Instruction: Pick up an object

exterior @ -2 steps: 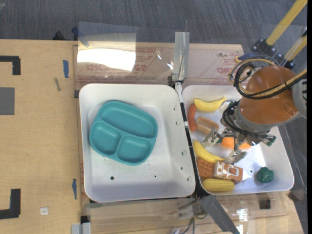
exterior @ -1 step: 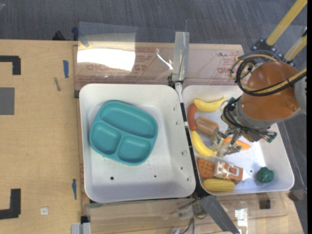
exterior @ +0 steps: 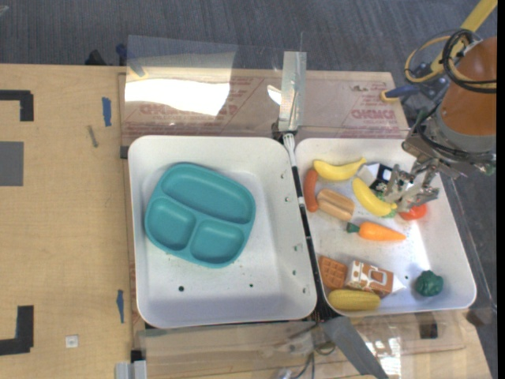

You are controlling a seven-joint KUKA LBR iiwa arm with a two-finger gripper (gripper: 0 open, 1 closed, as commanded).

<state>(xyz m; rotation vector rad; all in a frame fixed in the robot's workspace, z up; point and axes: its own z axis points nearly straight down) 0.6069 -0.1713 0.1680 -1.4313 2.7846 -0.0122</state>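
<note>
While the gripper (exterior: 410, 188) is hovering low in the right white plastic bin (exterior: 461, 251), just beside a curved yellow toy banana (exterior: 371, 197) and a small red toy (exterior: 416, 209), nothing is being held yet; I cannot tell its fingers' state.

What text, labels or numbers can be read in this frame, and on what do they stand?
Red print on the clear sheet behind the right bin: too blurred to read.
Red print on the clear sheet behind the left bin: washed out by glare, unreadable.
Small carton in the right bin: printed face, too small to read.
Nothing else legible.
</note>
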